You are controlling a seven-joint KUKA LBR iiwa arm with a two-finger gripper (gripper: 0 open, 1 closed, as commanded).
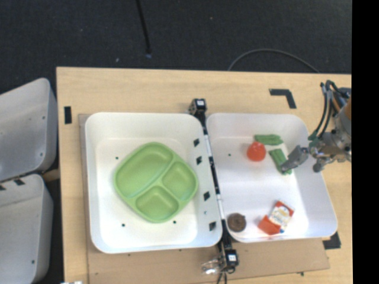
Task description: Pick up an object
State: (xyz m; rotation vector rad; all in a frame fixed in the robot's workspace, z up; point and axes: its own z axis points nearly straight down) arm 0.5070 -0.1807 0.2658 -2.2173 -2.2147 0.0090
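The right bin (pixel 308 200) holds a red ball (pixel 256 152), a green pod (pixel 267 139) behind it, and a second green piece (pixel 277 157) to the ball's right. A brown round object (pixel 237 221) and a red-and-white packet (pixel 276 218) lie near the bin's front wall. My gripper (pixel 307 160) hangs over the bin's right side, open, with nothing between its fingers. Its left finger (pixel 293 160) is right beside the second green piece; I cannot tell whether they touch.
The left bin (pixel 100 218) contains a green divided plate (pixel 156 182). A divider with black clips (pixel 208 176) runs between the bins. Cables (pixel 328 108) hang by the arm at the right. White chairs (pixel 23 135) stand left of the bench.
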